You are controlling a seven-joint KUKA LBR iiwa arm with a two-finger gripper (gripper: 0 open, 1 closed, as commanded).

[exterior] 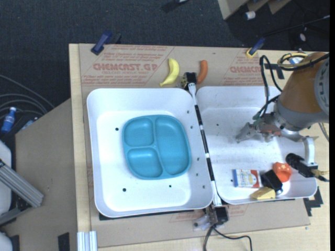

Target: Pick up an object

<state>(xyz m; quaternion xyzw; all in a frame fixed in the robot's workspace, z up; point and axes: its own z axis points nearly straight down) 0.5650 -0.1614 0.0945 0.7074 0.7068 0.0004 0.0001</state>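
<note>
gripper low over bare floor, objects heaped at the near right

the left bin (99, 156) holds a blue divided plate (156, 146), lying flat near its middle, its three compartments facing up. on the bench beyond the far rim, a yellow banana (170, 72) and an orange carrot-like piece (202, 70) lie outside both bins, near the divider (201, 135) where the bins meet.

the right bin (225, 109) carries the pickable things, all bunched in its near right corner: a small flat card or packet (245, 178) with red and blue print, a yellow wedge (263, 194), a black piece (271, 180) touching the wedge, and an orange-red piece (282, 170) just right of the black one. what the black and orange pieces are is hard to tell.

the arm (306, 95) reaches in from the right, and the gripper (251, 132) sits low over the middle of the right bin, its fingers (242, 136) spread apart toward the left with nothing between them and only bare white floor beneath.

the relation that counts: the cluster lies nearer and to the right of the fingertips, apart from them, so i judge the next move must carry the gripper toward the near right corner before it closes. the packet is the closest candidate, almost straight nearer from the fingers, with its long axis running roughly left to right; it lies flat, so it may slip a pinch. the wedge and black piece touch, which risks catching two at once or nudging both against the near wall.
</note>
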